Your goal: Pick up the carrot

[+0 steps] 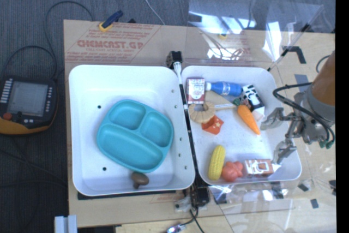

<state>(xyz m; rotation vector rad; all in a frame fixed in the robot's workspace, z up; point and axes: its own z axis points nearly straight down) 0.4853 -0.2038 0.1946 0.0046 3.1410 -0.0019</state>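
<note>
Fingers point(275, 115) spread wide, nothing between them; gripper point(279, 132) hovers over right bin's point(229, 70) right edge. Carrot point(248, 119) lies just beside, near that edge, tip toward bin's near-right corner — likely lining up approach.

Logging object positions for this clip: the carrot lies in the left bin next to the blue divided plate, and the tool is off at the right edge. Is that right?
Not quite. The camera view shows the carrot in the right bin, among the other toy foods. The blue divided plate sits in the left bin. The tool is indeed at the right edge.
</note>
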